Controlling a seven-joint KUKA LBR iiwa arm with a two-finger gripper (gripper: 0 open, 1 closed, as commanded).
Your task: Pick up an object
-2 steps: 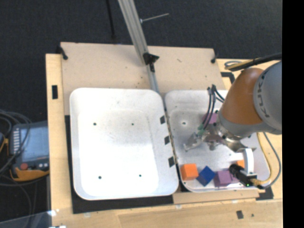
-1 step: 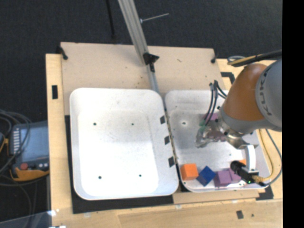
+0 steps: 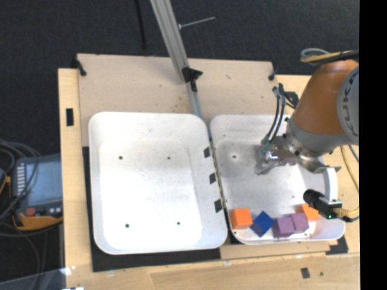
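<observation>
1. Orange block (image 3: 242, 217), blue block (image 3: 263, 223) and two purple blocks (image 3: 290, 225) lay along the right bin's (image 3: 242, 132) near edge.
2. Gripper (image 3: 264, 161) hung over that bin's middle, well apart from them; whether it was open or closed could not be told.
3. Left bin (image 3: 145, 180) sat beside it.

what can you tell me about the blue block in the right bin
The blue block is a small, matte cube, turned so a corner points toward the bin's near rim. It lies on the floor of the right bin by the near wall, between the orange block and the purple blocks. It looks close to both, perhaps touching. The gripper is above the bin, well away.
</observation>
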